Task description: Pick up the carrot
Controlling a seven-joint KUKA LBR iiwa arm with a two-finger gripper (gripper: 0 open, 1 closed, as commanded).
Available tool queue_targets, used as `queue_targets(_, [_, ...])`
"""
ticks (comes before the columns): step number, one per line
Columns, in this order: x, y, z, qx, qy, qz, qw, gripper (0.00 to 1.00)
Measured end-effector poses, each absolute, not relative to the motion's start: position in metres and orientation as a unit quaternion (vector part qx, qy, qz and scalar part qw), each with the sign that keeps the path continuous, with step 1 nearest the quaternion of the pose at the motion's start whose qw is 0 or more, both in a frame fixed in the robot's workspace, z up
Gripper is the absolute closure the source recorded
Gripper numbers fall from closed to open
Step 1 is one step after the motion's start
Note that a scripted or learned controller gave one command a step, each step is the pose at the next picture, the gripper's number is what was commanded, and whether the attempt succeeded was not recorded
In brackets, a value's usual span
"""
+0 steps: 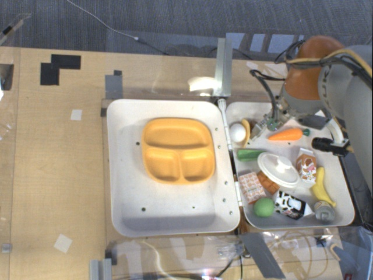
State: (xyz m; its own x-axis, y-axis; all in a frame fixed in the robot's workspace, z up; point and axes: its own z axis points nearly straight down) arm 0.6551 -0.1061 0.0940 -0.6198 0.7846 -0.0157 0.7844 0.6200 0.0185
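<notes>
Orange carrot (285,135) lies just right of my gripper (271,123) in upper right of frame, long axis left-right; gripper state I cannot tell.

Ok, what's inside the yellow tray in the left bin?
Nothing visible: the yellow tray shows three bare compartments. It hides the left bin floor beneath it. The carrot lies in the right bin.
</notes>
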Motion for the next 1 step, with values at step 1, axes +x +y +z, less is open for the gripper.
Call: queue_targets(1, [0.6509, -0.1087, 0.0884, 0.437, 0.899, 0.0016, 0.005, 0.0])
